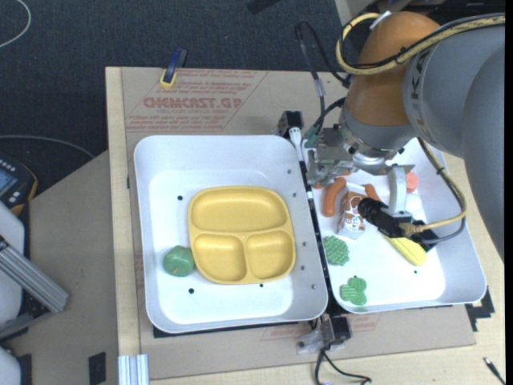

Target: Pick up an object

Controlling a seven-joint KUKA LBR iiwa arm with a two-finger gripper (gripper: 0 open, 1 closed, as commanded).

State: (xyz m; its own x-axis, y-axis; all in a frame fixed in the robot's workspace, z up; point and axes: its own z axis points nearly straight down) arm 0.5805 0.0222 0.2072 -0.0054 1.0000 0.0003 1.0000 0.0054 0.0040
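Dark carpet is seen around a cardboard-topped bench (128,215), on which two shallow white bins are set side by side. In the left bin (156,191) a yellow divided tray (240,233) is laid, with a green ball (179,261) touching its lower left corner.

The right bin (449,287) is reached from the right by the grey arm, and the gripper (346,171) is held low over the bin's upper left part, close to the wall shared with the left bin. Whether the gripper is released or clenched cannot be told, since it is hidden under the wrist, and nothing can be seen held in it.

An orange sausage-shaped piece (333,197) is judged the likeliest thing to be picked. It lies in the right bin just below the gripper in the view, towards the near edge of the bench. Its long axis runs roughly up and down the view, tilted a little to the right at the top, and nearly parallel to the shared wall just beside it. A small carton (351,216) is crowded against its right side, and a smaller orange bit (370,191) lies near. Two green pieces (337,251) (353,289) are placed further down, apart from it.

A short descent with a slight shift towards the near edge is judged to be needed, and a closing line across the piece's narrow width, between the wall and the carton, would be favoured
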